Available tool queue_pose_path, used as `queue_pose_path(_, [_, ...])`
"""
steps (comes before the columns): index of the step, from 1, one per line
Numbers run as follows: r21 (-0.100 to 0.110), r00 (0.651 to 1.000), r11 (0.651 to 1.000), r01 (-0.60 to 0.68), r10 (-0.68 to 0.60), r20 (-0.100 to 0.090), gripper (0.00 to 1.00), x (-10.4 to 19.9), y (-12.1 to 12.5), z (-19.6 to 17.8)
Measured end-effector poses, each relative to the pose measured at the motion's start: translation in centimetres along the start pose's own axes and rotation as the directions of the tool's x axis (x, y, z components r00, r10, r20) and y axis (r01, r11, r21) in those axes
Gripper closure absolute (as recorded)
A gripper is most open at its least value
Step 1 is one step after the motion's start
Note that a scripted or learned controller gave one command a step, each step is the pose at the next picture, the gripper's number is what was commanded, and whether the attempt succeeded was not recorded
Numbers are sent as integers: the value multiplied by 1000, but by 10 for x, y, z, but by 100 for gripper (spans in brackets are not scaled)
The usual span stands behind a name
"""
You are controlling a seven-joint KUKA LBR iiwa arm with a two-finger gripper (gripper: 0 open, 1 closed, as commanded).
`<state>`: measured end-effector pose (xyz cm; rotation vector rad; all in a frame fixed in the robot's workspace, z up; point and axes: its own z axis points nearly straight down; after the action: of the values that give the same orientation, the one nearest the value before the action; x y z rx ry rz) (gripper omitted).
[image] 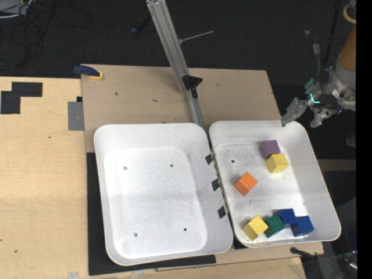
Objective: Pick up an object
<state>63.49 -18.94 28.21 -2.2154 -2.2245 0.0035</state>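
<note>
Your pincer (303, 114) hangs just past the far right corner of the right bin (325, 202), above its rim; its prongs look spread apart with nothing between them; no grasp yet, so the step in hand is approach and target choice. Go for the orange cube (246, 183); it sits alone mid-bin, near the divider edge, free on all sides. The purple cube (269, 149) and yellow cube (277, 163) touch each other near the far edge; riskier. The near-edge cluster, second yellow block (254, 227), green block (274, 224), blue blocks (294, 221), is packed tight; skip it. The orange cube lies rotated; align the prongs to its flat faces, descend straight, close only once centred.
</note>
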Motion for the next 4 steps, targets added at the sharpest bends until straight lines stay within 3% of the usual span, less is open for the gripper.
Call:
queue_pose_path(3, [5, 1000, 1000, -4, 4, -2, 0, 4, -8, 171])
queue_pose_path(4, [0, 1000, 1000, -8, 8, 0, 100, 2, -7, 157])
